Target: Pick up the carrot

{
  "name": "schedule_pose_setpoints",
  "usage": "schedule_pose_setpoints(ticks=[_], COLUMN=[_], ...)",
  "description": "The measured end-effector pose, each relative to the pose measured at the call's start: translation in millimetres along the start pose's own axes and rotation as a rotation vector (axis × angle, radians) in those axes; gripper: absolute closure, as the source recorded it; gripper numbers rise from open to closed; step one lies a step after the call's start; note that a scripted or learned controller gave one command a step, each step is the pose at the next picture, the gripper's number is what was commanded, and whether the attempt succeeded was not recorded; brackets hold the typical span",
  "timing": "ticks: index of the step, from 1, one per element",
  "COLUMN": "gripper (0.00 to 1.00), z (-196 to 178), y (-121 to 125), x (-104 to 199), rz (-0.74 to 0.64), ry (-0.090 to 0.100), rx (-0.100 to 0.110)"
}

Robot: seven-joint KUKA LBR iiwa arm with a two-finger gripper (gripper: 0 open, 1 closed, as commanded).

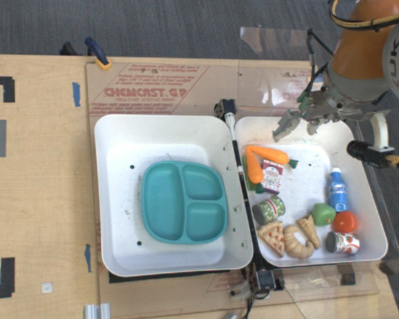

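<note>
Carrots (259, 161) lay as 2 orange pieces in the right bin (372, 205), near its left wall. My claw (296, 121) hung released above the far edge. They looked light, stiff, smooth; I judged mid-length the best hold.

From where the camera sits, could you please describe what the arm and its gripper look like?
The arm has a rounded orange section above a grey wrist, with black cables, one yellow-edged, looping around its top. Thin dark wires run down to the gripper, a small grey metal unit with green touches and two slim fingers.
</note>
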State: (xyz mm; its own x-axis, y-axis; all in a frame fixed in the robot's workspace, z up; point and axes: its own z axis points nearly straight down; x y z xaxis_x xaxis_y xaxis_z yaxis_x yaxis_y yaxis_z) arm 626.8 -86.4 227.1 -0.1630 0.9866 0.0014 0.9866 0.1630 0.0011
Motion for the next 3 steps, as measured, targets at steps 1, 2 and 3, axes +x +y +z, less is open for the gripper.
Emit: schedule_pose_setpoints(ticks=[1, 2, 3], gripper=[0.00, 1.00, 1.00], z=[130, 120, 27], y=[13, 14, 30], x=[-14, -15, 61], rz=[-0.114, -0.114, -0.054], ry=[-0.002, -0.005, -0.001], rx=[-0.004, -0.003, -0.013])
